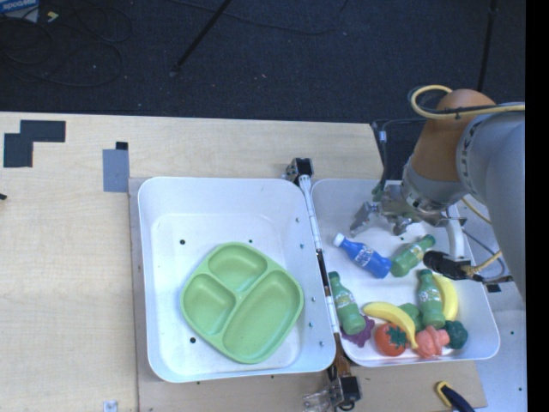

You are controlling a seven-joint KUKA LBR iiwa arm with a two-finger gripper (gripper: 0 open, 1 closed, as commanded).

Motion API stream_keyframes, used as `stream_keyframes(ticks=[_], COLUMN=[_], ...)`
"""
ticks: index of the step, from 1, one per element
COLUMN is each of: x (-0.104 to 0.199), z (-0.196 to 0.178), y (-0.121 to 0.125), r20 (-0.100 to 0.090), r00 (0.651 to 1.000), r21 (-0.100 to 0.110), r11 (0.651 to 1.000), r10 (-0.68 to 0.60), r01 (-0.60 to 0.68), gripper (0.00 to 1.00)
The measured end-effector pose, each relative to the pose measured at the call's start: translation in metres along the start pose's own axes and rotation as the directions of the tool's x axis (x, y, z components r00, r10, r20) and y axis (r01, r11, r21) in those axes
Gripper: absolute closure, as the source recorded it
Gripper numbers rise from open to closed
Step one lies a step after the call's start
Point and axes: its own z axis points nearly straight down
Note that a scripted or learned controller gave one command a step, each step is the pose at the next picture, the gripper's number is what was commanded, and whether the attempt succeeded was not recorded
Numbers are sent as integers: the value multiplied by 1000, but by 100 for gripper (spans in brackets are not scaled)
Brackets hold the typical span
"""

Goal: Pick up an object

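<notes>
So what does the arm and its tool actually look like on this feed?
The arm is a thick, rounded grey body with an orange band above the wrist. A yellow cable loops over the top of it. The tool is a small grey metal piece with thin fingers, and dark wiring trails beside it.

A blue bottle (pixel 364 257) lies flat in the right bin (pixel 343 197), white cap leftward.

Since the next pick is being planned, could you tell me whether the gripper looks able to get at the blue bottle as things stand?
Probably yes: the blue bottle lies with nothing on top, and the gripper is just above it in the right bin.
</notes>
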Motion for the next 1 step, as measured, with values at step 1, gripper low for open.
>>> stream_keyframes(ticks=[1], x=[32], z=[0], y=[-16], r20=[0], r00=[1000], r21=[-1], r11=[1000], r10=[-1], r01=[1], gripper=[0])
